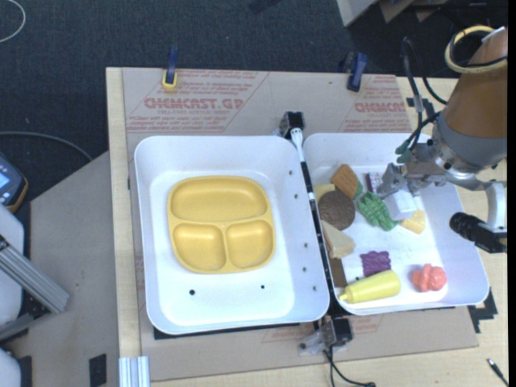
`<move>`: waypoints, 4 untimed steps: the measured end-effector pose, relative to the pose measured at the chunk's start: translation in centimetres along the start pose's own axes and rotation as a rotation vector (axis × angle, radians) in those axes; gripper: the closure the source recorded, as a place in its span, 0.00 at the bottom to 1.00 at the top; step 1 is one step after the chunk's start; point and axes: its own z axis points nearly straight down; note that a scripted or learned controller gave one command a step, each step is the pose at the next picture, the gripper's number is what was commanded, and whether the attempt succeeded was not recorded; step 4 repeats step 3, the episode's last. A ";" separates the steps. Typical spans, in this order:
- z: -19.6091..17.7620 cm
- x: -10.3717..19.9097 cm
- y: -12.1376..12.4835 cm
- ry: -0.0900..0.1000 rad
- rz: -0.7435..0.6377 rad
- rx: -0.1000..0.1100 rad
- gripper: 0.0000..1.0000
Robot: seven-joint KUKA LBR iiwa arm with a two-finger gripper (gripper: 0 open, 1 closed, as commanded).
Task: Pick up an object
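The right bin (455, 256) holds several toy foods. Among them are a brown round patty (336, 210), an orange bread piece (346, 180), a green leafy piece (373, 211), and a pale yellow wedge (414, 222). Nearer the front lie a beige slice (339, 243), a purple bunch (375, 262), a yellow corn-like piece (371, 287) and a red-orange lump (429, 277). My gripper (395, 190) hangs low over the bin's middle, just right of the green piece and above the wedge. Its own body hides what lies directly beneath it.
The left bin (153, 216) bears a yellow divided plate (219, 222). A black hinge strip (310, 208) runs between the bins. Clamps (355, 71) stand at the board's far edge. The arm's orange band (480, 95) and a black fitting (476, 230) overhang the right bin's right side.
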 end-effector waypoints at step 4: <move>0.4 6.4 1.8 -0.003 0.005 -0.004 1.00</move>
